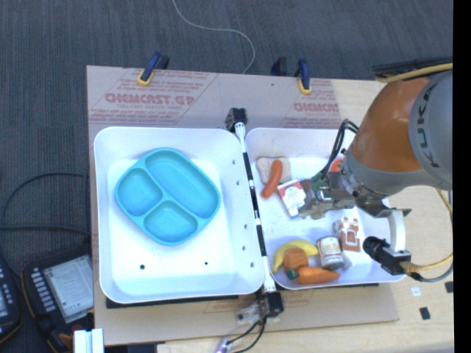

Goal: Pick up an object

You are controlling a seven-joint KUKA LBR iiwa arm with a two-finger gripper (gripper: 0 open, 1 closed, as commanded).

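Note:
The right bin (294, 142) holds a red sausage (272, 178) on a slice of bread (266, 169), a red-and-white packet (292, 197), a small can (331, 251), a small brown-and-white carton (349, 233), a yellow banana (291, 250) and an orange carrot (316, 275). My gripper (315, 201) hangs low in the middle of this bin, right beside the packet's right edge. The grey arm with its orange band (397, 134) covers the bin's right part. How the fingers stand is hidden by the wrist.
The left bin (118, 271) carries a blue divided plate (168, 195). A black divider bar (249, 190) runs between the bins. Clamps (151, 66) hold the board at the back. A cable (427, 267) loops at the right edge.

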